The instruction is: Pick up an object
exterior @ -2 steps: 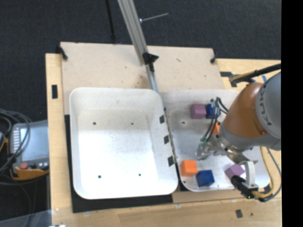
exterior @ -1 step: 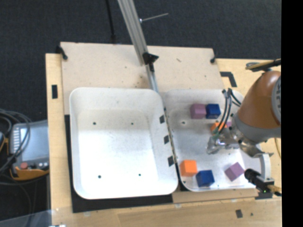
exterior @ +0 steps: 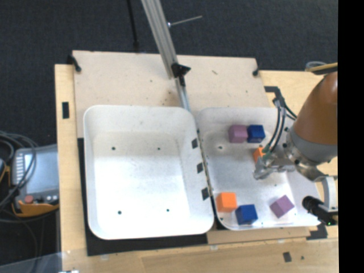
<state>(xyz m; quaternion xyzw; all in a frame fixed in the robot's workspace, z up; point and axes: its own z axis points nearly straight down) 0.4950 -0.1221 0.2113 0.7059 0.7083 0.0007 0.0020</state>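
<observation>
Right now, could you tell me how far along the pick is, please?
Done: the arm has reached into the right bin, gripper low beside a small orange piece. In hand: nothing visibly lifted. Left: close on something and raise it; the purple, blue and orange blocks all sit on the floor.

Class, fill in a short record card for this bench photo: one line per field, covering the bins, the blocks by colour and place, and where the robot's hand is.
Left bin: white, shallow
Right bin: white, holds all the blocks
Far pair: purple block touching blue block
Near pair: orange block beside blue block
Near right: purple block, apart from the others
Hand: low over the right bin's middle, something orange next to it
Arm: enters from the right
</observation>
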